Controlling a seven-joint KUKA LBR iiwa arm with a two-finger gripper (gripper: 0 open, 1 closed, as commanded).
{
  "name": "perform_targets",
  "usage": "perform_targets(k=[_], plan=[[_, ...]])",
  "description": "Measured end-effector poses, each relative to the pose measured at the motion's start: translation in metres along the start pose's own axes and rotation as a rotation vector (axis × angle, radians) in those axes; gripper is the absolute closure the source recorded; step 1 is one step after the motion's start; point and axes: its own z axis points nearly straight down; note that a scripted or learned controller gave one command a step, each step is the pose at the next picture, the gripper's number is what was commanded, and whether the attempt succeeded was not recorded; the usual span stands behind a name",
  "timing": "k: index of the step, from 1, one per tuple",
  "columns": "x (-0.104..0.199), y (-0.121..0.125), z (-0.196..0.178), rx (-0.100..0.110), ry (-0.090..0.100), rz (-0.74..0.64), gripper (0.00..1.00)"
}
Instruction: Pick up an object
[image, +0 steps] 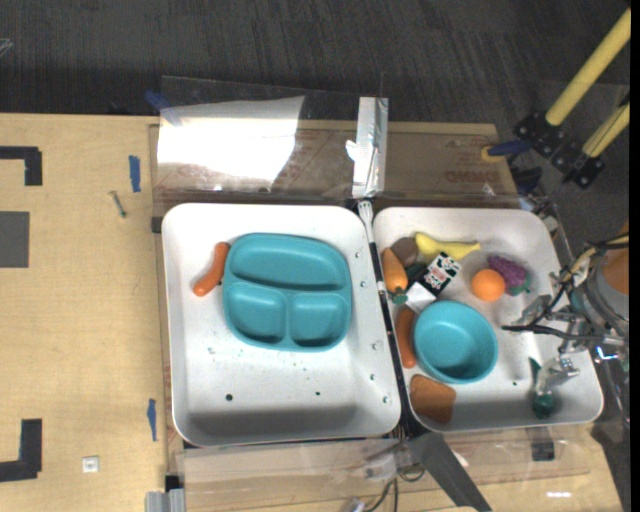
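Gripper (548, 318) sits over right bin's (520, 222) right edge; finger state impossible to tell in the cable clutter. Right bin holds teal bowl (456, 343), orange ball (488, 285), banana (446, 245). Left bin (190, 300) holds teal divided plate (287, 290), with a carrot (210, 270) touching its left rim.

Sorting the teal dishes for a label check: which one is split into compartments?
The teal tray in the left bin, with three sections. The teal bowl in the right bin is round with a single hollow.
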Motion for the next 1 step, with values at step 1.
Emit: perform_targets(k=[1], plan=[[-0.0269,0.0197,0.0332,0.000,0.000,0.084,0.00]])
